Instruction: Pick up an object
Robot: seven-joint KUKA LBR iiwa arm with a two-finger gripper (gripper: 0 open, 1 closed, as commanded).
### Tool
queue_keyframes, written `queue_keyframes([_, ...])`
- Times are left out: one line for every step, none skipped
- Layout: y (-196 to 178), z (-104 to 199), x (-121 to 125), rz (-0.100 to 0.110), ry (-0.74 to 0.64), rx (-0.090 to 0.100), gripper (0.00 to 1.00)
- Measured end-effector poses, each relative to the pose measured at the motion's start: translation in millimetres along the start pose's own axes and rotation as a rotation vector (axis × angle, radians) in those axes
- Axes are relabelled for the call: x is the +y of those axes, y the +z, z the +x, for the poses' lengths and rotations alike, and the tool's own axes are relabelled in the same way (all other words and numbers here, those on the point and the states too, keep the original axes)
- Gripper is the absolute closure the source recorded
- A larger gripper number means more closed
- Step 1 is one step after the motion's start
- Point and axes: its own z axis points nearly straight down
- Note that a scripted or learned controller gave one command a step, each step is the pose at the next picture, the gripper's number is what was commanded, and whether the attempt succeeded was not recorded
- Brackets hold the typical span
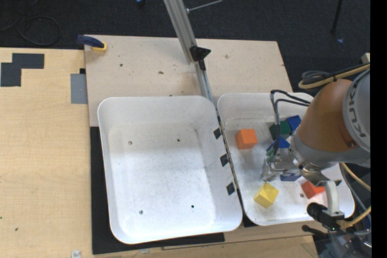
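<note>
Roughly, left to right:
Floor: dark carpet with cables beyond the bench's far edge.
Bench [36, 148]: pale wood; blue clamp [92, 42] at its far edge.
Left bin [121, 112]: speckled white.
Right bin [242, 109]: orange cube [246, 138] near centre; yellow block [266, 195] by near edge; blue pieces [292, 124] far right.
Gripper [273, 169]: low among the blocks; finger state cannot tell.

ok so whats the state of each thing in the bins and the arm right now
orange cube: resting free on the right bin floor, left of the arm
yellow block: tilted, lying loose near the front of the right bin
red block: on the bin floor, partly hidden by the arm
blue blocks: clustered beside the wrist, partly hidden
green block: among the blue ones
gripper: lowered into the right bin
left bin: sitting beside the right one
</note>
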Motion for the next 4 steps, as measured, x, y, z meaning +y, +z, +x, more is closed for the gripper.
queue_keyframes([-55, -2, 8, -0.009, -0.009, -0.002, 1.00])
queue_keyframes([-94, -3, 9, -0.008, -0.009, -0.002, 1.00])
queue_keyframes([-98, 39, 16, -0.004, -0.012, 0.000, 1.00])
queue_keyframes([-88, 86, 20, 0.000, -0.012, 0.001, 1.00])
